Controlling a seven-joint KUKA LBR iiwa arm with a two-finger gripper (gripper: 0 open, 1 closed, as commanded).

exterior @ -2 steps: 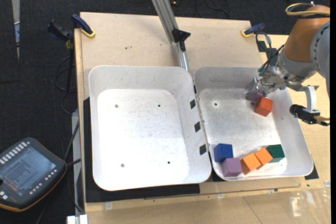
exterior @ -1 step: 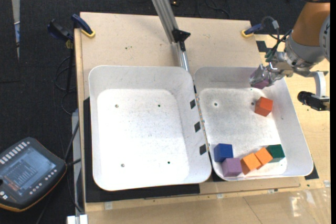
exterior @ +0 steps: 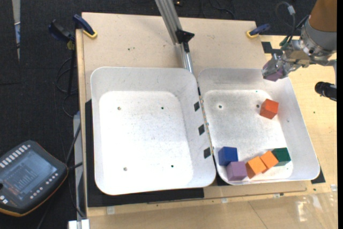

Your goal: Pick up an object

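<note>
The grey arm with its orange band hangs over the far right corner of the right-hand shallow white bin, and the two-finger gripper sits just above that bin's rim. Something small and purplish shows right at the fingertips, and it looks pinched between them, though the view is too small to tell for certain how the fingers stand or whether that patch is a block or part of the tool itself.

If it is a block, the job now looks like a clean lift: rise straight up, no sideways swing, so the piece cannot slip and drop over the rim.

If it is not, the choices lie below. The lone orange cube sits on the bin floor nearest the gripper, just inward from the right-hand wall and well apart from the others, the easiest target. The rest crowd the near wall of the same bin: a blue cube, a purple cube just beside it, a second orange block touching that, and a dark green cube at the end of the row. Packed like that, they leave little room for fingers to straddle one.
</note>
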